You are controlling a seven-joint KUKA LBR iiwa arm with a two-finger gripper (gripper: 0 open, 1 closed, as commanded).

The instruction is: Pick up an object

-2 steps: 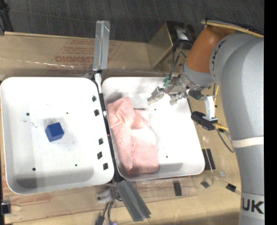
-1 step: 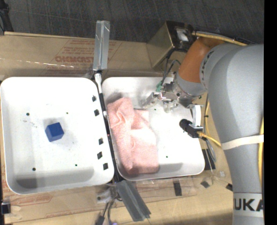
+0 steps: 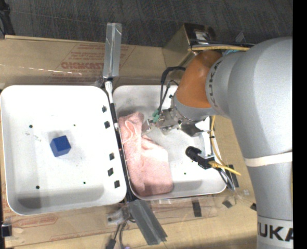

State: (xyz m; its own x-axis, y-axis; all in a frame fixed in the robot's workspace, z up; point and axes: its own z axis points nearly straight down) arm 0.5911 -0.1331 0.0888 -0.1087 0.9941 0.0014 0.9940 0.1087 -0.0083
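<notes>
Two bins; gripper [image 3: 161,122] low in right bin [image 3: 195,188] beside pink cloth [image 3: 145,157], approach step. Finger state: cannot tell. Next: close on cloth.

Dark grey ribbed carpet [image 3: 91,4] covers the floor beyond the bench. Flattened brown cardboard [image 3: 54,56] with faded red print lies over the bench top, lit evenly from above.

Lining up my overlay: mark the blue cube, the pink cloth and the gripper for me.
cube [image 3: 61,145], camera view, top face.
cloth [image 3: 145,157], camera view, middle of the folds.
gripper [image 3: 161,121], camera view, its tip over the cloth's edge.
</notes>
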